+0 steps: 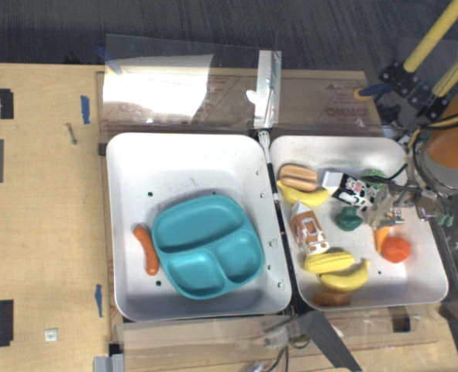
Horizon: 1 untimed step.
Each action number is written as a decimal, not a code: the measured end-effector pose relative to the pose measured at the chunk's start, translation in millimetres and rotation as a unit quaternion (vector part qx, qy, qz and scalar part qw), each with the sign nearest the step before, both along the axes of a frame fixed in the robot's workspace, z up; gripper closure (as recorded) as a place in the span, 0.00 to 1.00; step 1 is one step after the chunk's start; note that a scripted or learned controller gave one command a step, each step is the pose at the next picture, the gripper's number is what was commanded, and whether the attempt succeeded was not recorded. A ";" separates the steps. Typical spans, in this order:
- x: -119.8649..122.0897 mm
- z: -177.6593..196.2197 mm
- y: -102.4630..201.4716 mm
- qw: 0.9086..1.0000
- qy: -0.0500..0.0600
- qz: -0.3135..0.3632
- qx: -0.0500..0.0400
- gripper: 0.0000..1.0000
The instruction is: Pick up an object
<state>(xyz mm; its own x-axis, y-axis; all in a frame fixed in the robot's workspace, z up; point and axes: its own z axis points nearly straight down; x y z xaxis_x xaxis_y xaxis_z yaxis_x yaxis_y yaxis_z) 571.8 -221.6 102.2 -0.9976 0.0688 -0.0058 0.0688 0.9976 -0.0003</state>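
The right bin (422,289) holds several toy foods: a hot dog in a bun (298,177), a yellow banana (304,196), a brown and white carton (311,234), a black and white box (352,191), a dark green piece (348,220), an orange fruit (394,248), and two yellow pieces (337,270) near the front. My gripper (390,208) hangs low over the right side of this bin, just above the orange fruit and to the right of the green piece. I see nothing held in it.
The left bin (128,161) carries a teal divided plate (207,245) and an orange sausage (146,249) beside its left edge. A clear panel (159,91) and a metal bracket (266,91) stand behind the bins. The arm's orange band (452,149) and yellow bars (438,25) crowd the right.
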 end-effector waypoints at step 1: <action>36.6 131.3 7.6 1.000 -0.006 -0.024 -0.001 1.00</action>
